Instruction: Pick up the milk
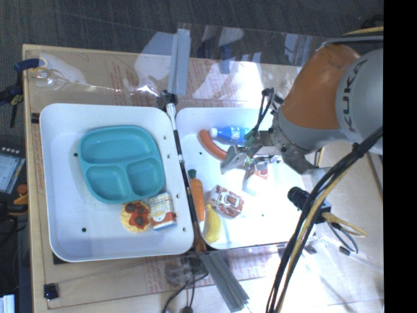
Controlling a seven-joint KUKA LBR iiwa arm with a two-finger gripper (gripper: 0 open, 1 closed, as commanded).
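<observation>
The milk (226,202) is a small red and white carton lying on its side in the right bin (273,230), near the front. My gripper (236,177) hangs just above and a little right of it, wrist toward the bin's middle. The two silver fingers (228,162) are spread apart with nothing between them, so the gripper is open. They do not touch the carton. A small red and white object (262,169) sits partly hidden behind the fingers.
The right bin also holds a sausage (213,143), a blue bottle (228,134), a carrot (197,197) and a banana (212,225). In the left bin (58,194) lie a teal divided plate (122,162), a pizza slice (135,216) and a small can (163,212).
</observation>
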